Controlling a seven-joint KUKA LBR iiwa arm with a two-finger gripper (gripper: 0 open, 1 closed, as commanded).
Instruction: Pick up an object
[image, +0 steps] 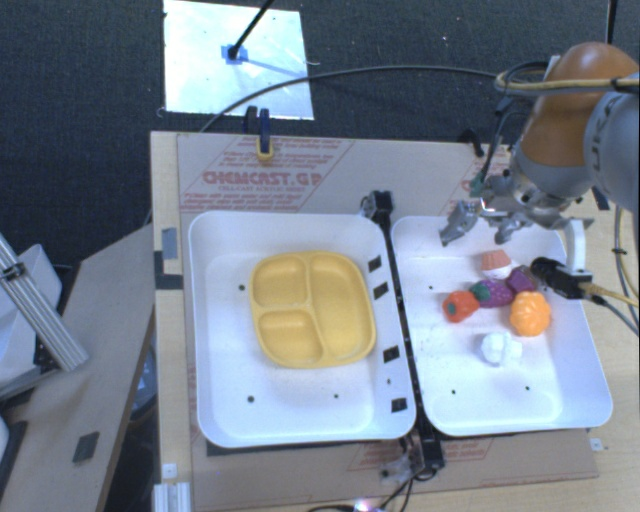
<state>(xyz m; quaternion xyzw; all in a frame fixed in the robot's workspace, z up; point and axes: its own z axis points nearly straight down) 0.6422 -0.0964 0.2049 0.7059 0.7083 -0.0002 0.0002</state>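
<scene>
Hovering with fingers spread and empty, gripper (477, 226) at upper right; toy cluster (497, 296) directly below-right in frame.

the arm (590, 110) is cut off by the right edge; small toys (500, 295) blur together.

— Was your lighting even?
— Yes: bright, soft overhead light. The white bins (300, 235) nearly washed out, with faint shadows.
— Any glare or blur?
— The foil sheet (235, 60) glared; your picture was grainy, slightly soft.
</scene>
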